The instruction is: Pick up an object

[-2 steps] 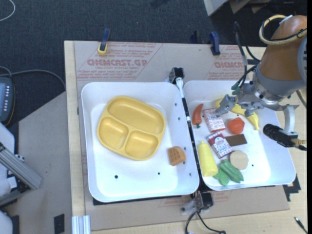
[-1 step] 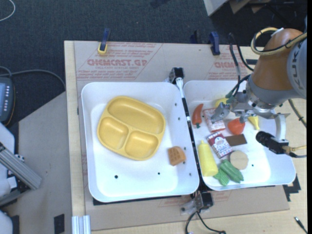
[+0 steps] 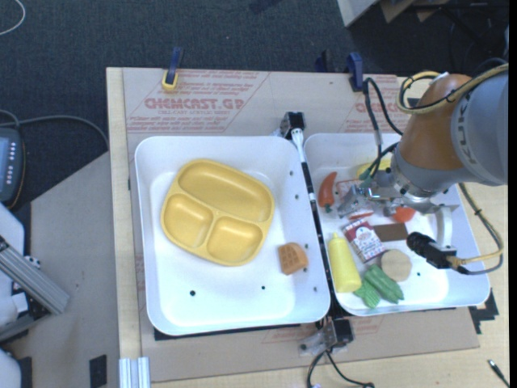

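This is looking like a robotics lab. The bench [image 3: 242, 95] under the bins is lying covered in protective film printed with a brand name and is being held by clamps [image 3: 170, 75] far left of the gripper [image 3: 363, 196]. Loose cables [image 3: 48, 124] are trailing over dark carpet [image 3: 121, 14] beyond it.

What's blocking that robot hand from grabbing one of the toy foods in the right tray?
Nothing visible. The gripper hangs directly over the pile in the right bin, close above the red piece and the small packet.
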Tool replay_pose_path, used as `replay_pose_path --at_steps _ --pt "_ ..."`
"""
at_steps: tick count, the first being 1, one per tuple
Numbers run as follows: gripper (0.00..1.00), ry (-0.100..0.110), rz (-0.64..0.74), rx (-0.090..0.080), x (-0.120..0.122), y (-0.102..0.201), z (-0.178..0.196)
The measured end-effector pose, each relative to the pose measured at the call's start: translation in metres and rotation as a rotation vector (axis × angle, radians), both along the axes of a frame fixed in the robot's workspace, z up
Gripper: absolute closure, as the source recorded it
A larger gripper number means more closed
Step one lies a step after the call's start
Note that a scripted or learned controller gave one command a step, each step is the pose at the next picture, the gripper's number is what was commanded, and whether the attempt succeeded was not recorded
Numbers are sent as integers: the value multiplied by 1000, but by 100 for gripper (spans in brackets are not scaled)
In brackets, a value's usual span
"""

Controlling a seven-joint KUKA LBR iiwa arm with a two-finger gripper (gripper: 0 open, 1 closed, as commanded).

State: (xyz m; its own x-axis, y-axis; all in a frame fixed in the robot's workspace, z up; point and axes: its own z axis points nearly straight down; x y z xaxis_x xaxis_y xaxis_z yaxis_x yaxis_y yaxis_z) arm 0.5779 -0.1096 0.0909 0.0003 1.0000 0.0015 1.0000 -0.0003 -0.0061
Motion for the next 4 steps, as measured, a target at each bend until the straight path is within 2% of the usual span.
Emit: replay_pose_path --at_steps 1,2,4 --pt "0 -2 -1 0 0 0 -7" --pt "100 -5 -2 -1 0 0 4" --pt "100 -13 1 -3 13 -7 94"
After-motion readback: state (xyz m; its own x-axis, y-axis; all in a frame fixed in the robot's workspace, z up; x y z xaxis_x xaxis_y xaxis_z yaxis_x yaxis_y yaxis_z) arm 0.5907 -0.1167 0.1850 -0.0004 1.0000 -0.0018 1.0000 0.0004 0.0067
